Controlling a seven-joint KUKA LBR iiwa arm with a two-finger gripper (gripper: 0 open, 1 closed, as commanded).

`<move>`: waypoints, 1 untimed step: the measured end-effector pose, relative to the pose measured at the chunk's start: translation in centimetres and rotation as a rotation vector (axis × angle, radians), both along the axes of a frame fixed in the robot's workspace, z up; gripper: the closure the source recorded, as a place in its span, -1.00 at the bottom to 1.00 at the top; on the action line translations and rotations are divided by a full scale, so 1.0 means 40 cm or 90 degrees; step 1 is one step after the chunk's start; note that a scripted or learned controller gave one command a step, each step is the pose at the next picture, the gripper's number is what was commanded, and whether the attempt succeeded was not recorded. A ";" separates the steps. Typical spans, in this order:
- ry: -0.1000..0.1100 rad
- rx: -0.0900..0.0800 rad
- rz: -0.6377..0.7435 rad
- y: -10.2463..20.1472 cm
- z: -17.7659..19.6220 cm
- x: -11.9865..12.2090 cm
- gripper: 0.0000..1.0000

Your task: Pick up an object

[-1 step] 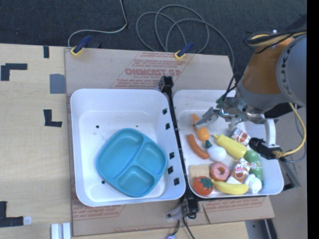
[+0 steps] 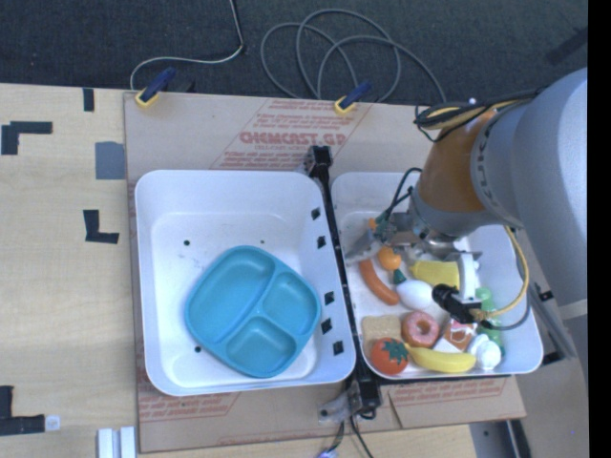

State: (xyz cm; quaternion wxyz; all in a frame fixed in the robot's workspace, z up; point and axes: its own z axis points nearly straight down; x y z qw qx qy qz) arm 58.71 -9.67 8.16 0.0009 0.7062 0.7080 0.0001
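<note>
Toy food is lying crowded in the right bin [image 2: 516,356], beside the blue tray [image 2: 252,309]: a smooth sausage [image 2: 378,282], a ringed donut [image 2: 420,329], a round tomato [image 2: 389,355], a curved banana [image 2: 442,359]. The gripper [image 2: 401,241] is hovering over the sausage; whether it is released or clenched, I cannot tell. Glossy, rounded plastic is probably risking slips, and tight packing is inviting nudged neighbours.

**Even overhead light, soft focus**

Bright and diffuse from above, with no harsh glare. White bins [image 2: 239,194] close to washed out, faint soft shadows along their inner walls and beneath the blue tray [image 2: 253,310]. Slightly grainy and soft throughout; arm [image 2: 535,160] at right large and blurred. Dark, detail-poor floor [image 2: 95,17] above.
</note>
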 end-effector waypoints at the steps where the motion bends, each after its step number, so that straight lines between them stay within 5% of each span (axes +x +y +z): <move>1: -0.001 -0.001 -0.001 -0.003 0.037 0.001 1.00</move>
